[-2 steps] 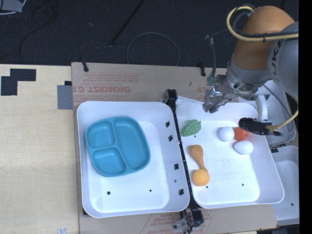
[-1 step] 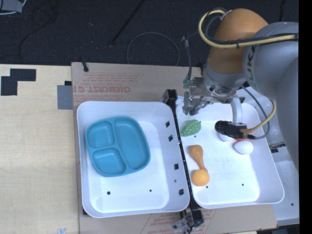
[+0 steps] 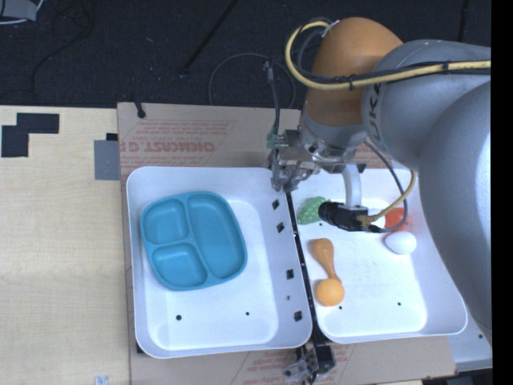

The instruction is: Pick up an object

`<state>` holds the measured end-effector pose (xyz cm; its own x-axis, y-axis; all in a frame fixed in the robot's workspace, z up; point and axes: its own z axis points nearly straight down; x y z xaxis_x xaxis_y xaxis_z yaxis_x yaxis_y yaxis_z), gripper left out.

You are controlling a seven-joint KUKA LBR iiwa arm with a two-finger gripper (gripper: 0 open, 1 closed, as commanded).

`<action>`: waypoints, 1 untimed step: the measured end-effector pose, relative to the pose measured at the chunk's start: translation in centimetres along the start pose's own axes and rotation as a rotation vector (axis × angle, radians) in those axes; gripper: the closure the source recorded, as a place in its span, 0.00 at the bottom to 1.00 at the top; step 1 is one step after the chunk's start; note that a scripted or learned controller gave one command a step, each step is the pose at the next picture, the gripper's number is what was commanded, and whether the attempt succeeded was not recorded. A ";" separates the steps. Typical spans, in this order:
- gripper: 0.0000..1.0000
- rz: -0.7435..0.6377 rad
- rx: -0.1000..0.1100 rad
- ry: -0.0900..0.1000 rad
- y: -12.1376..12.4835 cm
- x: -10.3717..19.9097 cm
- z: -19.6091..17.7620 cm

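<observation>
You have soft, even light from above. The white bins (image 3: 204, 323) are bright, almost washed out; the far floor (image 3: 160, 38) is dark. Shadows under things are faint and short. The big arm (image 3: 449, 135) at right looks slightly blurred.

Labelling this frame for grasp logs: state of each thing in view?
blue divided plate: right side up, flat in left bin
orange maraca: lying flat, right bin
white egg: resting, right bin
green toy: lying, right bin
red thing: partly hidden, unclear
gripper: above the bins' divider, nothing seen held
</observation>
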<state>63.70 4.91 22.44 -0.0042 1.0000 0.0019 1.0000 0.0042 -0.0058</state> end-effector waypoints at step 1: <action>1.00 -0.001 -0.003 0.000 -0.1 6.0 0.2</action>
